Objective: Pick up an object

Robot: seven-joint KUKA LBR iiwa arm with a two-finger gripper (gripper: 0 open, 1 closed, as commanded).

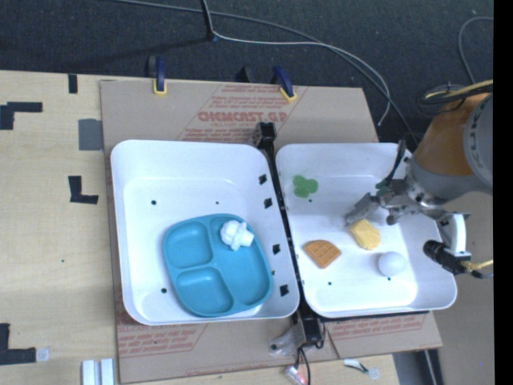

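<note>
White plastic bins sit side by side on a sheet of cardboard (240, 111) that covers the desk (48, 215), seen from the fixed camera above at a slant. The left bin (132, 167) carries a blue divided tray (212, 283) with three compartments; a small white crumpled object (236, 234) rests on the tray's upper right part, at the rim of the small top compartment.

The right bin (337, 155) holds four loose things. A green flat piece (304, 186) lies toward the far left of the bin, well apart from the rest. A tan waffle-patterned piece (321, 253) lies near the bin's middle front. A yellow block (366, 234) sits just beside and to the right of it, and a white ball (391, 263) lies nearer the front right corner.

The arm reaches in from the right — grey body, orange band above the wrist (445, 147). Its end effector (358, 212) hangs low over the right bin, its dark fingers slanting down and left, with the tip just above and beside the yellow block. Whether it touches the block cannot be told, and whether the end effector is released or clenched cannot be told either — nothing is seen between its tips.

Two blue-and-yellow clamps (282, 83) grip the far edge of the cardboard, and a thin cable (240, 34) crosses the dark floor beyond.
</note>
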